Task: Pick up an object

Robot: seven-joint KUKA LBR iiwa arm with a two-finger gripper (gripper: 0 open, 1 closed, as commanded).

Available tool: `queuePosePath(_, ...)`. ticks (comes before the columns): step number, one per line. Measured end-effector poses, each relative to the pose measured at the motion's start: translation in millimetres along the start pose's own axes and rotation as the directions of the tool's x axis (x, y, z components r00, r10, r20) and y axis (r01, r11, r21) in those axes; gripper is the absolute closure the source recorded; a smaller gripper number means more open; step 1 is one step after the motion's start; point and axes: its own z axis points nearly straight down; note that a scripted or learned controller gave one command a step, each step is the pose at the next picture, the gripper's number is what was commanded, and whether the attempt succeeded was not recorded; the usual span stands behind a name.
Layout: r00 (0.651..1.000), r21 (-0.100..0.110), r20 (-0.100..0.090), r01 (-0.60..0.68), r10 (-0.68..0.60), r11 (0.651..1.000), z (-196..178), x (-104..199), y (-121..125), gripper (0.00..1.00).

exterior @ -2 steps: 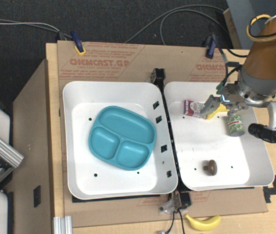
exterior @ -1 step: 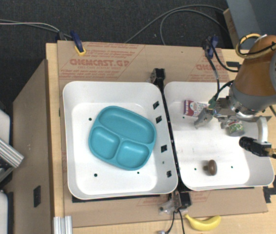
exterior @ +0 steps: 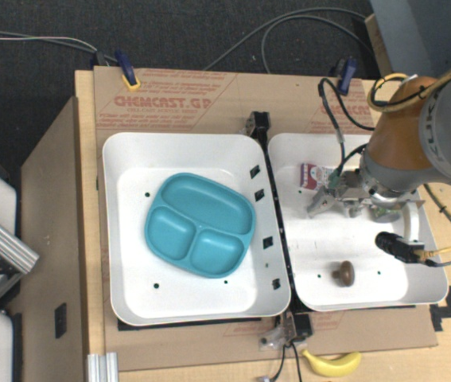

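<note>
Two white bins on the counter. In the left bin point(exterior: 122, 213), one teal divided plate point(exterior: 200, 224): stiff, light, slick, likely best taken by its raised rim. In the right bin point(exterior: 368, 293), one small brown lump point(exterior: 344, 273), probably light and easy to roll, and one small carton point(exterior: 312, 177) by the far wall, just beside the gripper point(exterior: 328, 197). Cannot tell whether jaws open or closed. One banana point(exterior: 332, 363) at the counter's near edge.
</note>
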Motion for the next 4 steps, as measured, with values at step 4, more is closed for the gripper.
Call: queuePosePath(4, 1.0, -0.012, 0.003, 0.001, -0.001, 1.0, -182, 5, 12, 1.0)
